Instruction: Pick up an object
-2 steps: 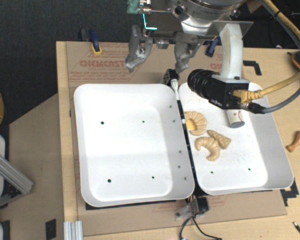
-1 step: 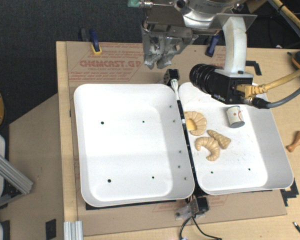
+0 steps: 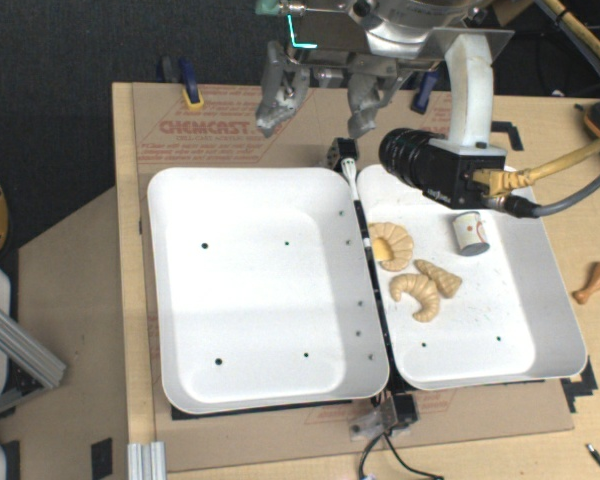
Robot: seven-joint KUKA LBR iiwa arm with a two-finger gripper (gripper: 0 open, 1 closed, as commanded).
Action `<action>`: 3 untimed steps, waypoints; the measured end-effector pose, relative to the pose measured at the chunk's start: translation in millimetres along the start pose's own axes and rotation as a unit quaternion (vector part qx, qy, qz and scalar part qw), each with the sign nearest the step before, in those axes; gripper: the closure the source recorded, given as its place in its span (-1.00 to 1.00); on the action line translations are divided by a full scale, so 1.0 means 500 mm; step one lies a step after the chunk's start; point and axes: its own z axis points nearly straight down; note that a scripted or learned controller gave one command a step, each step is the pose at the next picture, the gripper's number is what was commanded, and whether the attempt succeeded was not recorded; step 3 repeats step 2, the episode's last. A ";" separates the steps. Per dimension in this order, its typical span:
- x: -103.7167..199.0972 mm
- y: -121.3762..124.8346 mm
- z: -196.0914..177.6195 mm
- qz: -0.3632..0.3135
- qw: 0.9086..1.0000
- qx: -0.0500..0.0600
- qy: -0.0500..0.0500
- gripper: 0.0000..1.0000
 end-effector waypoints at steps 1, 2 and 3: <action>0.002 0.001 -0.022 -0.001 1.000 -0.002 0.001 1.00; 0.001 0.001 -0.021 0.000 1.000 -0.001 0.001 -1.00; 0.001 0.001 -0.021 0.000 1.000 -0.001 0.001 -1.00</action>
